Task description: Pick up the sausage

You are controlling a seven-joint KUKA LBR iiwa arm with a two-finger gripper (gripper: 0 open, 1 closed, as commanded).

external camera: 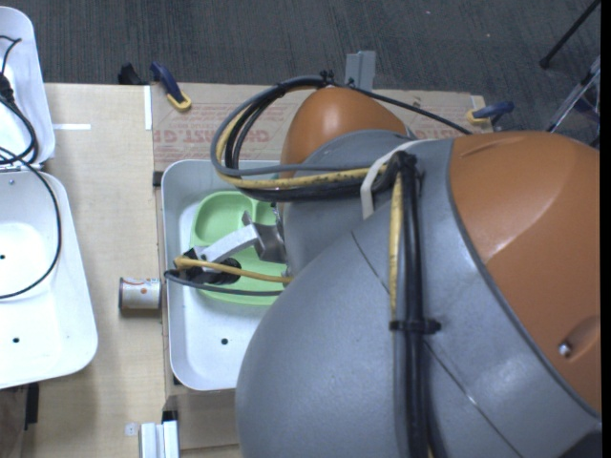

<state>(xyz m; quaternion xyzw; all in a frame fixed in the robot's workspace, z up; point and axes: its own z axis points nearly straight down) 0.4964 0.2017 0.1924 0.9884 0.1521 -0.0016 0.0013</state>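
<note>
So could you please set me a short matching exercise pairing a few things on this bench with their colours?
Things:
1. plate
2. bin
3. clamp
4. arm's upper casing

Colours:
A. orange
B. white
C. light green
D. blue and yellow

Pairs: 1-C, 2-B, 3-D, 4-A

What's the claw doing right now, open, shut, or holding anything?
Claw: cannot be told. It sits low over the green plate in the white bin, with the arm covering most of it.
</note>
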